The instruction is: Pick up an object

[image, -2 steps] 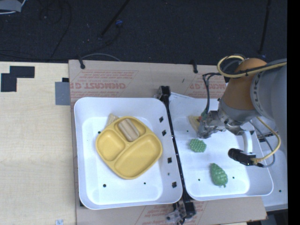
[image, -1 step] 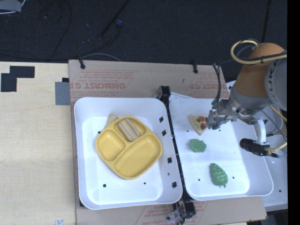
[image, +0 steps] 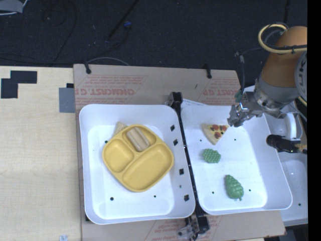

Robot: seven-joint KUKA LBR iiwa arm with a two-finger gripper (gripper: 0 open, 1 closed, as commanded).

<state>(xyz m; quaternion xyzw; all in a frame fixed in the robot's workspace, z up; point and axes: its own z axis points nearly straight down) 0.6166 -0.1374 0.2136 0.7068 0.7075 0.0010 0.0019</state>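
In the right bin [image: 261, 169] lie a pizza-slice toy [image: 214, 132], a small round green toy [image: 211, 156] and a larger bumpy green toy [image: 233, 187]. My gripper [image: 235, 119] hangs over the bin's upper part, just right of the pizza slice and a little above it. Nothing shows between its dark fingertips. The grey and orange arm [image: 281, 74] reaches in from the upper right.
The left bin [image: 95, 185] holds a yellow divided plate [image: 145, 167] with a tan bread-like piece [image: 138, 138] in its top compartment. A black divider [image: 183, 154] separates the two bins. Cardboard lies under both bins.
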